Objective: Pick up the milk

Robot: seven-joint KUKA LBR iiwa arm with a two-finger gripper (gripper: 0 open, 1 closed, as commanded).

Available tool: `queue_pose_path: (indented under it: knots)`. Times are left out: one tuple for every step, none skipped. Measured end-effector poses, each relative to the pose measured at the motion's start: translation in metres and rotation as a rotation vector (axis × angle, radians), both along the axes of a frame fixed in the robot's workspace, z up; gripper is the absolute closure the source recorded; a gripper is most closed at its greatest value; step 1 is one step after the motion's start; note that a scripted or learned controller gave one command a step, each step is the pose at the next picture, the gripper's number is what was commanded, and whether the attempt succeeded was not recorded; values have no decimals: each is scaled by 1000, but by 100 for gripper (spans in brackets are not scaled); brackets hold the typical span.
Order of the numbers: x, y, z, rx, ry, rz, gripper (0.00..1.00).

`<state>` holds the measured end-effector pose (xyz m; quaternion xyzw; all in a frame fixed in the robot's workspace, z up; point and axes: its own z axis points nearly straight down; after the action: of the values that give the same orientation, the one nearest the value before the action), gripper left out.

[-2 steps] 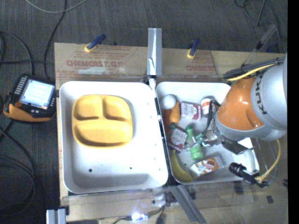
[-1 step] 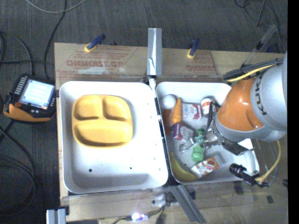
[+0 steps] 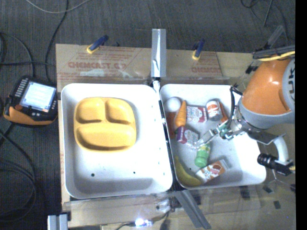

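Dark carpet floor (image 3: 144, 8) strewn with cables, teach pendant (image 3: 33, 99) at far left. On the cardboard-topped desk (image 3: 120, 63), two white bins side by side: left bin (image 3: 67, 143) with a yellow divided plate (image 3: 105, 123), right bin (image 3: 249, 176) crowded with small groceries.

From the camera view: milk (image 3: 195, 113), judged to be the small white carton with red print, lying on its side in the upper part of the right bin, just beside a carrot (image 3: 180, 114) on its left and touching or nearly touching a can (image 3: 214, 109) on its right. Probably light, stiff enough for a firm pinch yet crushable if squeezed hard; coated faces likely a little slippery. Best taken across the narrow width of the flat faces, near the middle, from above, clear of carrot and can.

End effector (image 3: 218, 132) low over the bin, just below the milk, near a purple carton (image 3: 184, 135) and a green bottle (image 3: 202, 155); open or closed, cannot tell, and nothing seen in its grasp. Print on the milk too small to read, so identity uncertain: another carton (image 3: 213, 170) near the banana (image 3: 186, 175) could also be it. Right side of the bin partly hidden under the arm (image 3: 268, 97).
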<state>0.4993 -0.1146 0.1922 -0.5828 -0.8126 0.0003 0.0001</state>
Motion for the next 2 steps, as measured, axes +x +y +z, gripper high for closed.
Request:
queue_pose_path:
  knots:
    - [-16, -8, -93, 2, 1, 400, 0]
    - [-15, -5, -84, 7, 0, 402, 100]
